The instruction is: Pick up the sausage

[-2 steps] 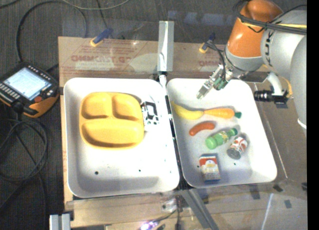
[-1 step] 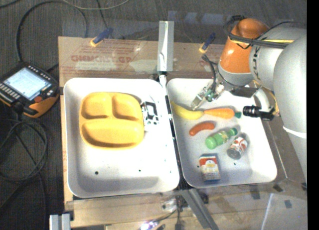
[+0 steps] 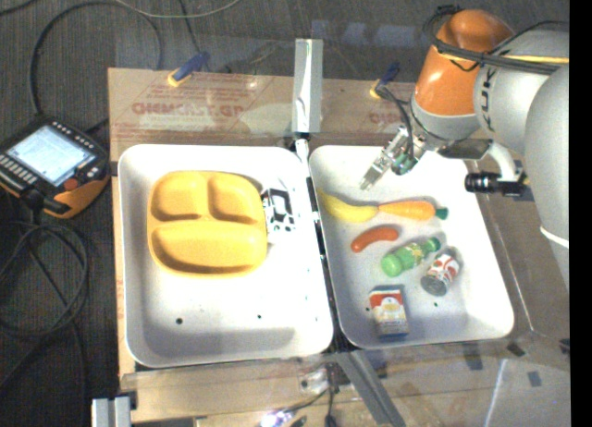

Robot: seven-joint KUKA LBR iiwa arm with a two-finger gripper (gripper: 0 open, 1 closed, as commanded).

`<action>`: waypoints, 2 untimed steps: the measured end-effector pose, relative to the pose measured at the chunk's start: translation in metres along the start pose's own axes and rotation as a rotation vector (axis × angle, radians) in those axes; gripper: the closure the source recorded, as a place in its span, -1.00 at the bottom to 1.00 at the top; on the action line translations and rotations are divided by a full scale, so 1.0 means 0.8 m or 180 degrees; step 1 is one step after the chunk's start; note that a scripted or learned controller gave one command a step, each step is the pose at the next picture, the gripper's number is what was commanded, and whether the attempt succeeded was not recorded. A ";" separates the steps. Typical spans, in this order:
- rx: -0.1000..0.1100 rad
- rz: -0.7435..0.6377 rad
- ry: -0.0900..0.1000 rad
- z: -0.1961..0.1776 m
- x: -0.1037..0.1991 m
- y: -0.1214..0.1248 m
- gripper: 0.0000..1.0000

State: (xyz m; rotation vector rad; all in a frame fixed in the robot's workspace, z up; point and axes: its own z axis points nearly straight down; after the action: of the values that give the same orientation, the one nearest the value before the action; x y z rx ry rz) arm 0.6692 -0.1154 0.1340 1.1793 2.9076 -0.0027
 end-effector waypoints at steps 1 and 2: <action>-0.0008 -0.0113 0.0004 0.049 0.000 -0.014 1.00; -0.0001 -0.1050 -0.0003 -0.003 -0.044 -0.057 1.00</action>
State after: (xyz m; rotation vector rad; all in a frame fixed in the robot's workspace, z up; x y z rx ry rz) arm 0.6627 -0.1726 0.1362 0.6859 3.0610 -0.0037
